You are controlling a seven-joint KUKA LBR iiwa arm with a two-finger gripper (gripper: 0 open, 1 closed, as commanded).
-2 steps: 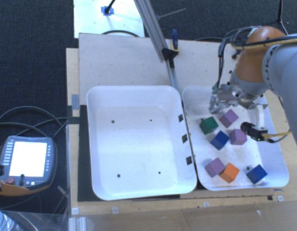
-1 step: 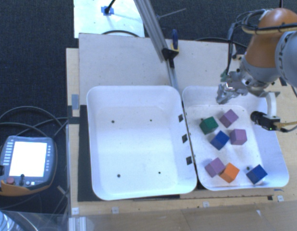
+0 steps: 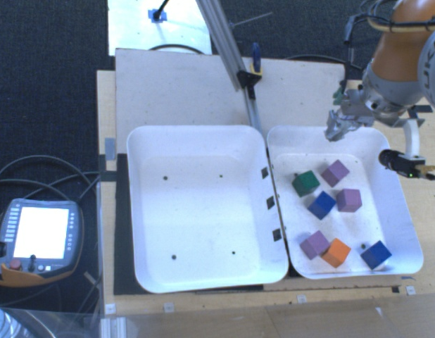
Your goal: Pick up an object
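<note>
Camera view has the gripper (image 3: 338,129) over the right bin's (image 3: 398,210) far rim, can't tell its state. Blocks lie toward the near side from it; closest is the purple cube (image 3: 336,172), green cube (image 3: 305,183) next.

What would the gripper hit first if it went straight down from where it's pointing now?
Probably the bare floor of the right bin near its far edge; the gripper seems clear of the purple block, though depth is unclear.
</note>
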